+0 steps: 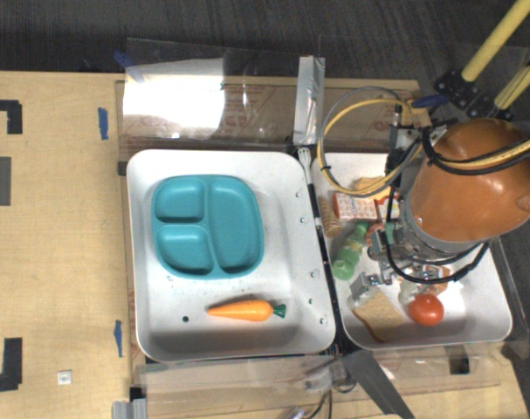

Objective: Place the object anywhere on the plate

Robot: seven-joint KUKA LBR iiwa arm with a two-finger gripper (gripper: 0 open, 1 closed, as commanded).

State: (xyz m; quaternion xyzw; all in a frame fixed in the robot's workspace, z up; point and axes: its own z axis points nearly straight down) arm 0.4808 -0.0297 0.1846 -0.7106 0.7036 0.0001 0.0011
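A teal plate [208,225] with three compartments lies in the left bin [151,182], with nothing on it. An orange toy carrot [243,311] with a green stub lies below the plate near that bin's front. My gripper [395,273] hangs low over the right bin [492,317], under the arm's orange band [470,182]. Its fingertips sit among the toys there: a red tomato [425,309], a tan bread slice [382,317] and a green piece [347,253]. The wrist hides how the fingers meet any of them.
A red-and-white carton [356,206] lies at the back of the right bin. Yellow cables [352,112] loop above it. A metal divider [310,103] stands between the bins at the back. The wooden bench [46,251] stretches to the left.
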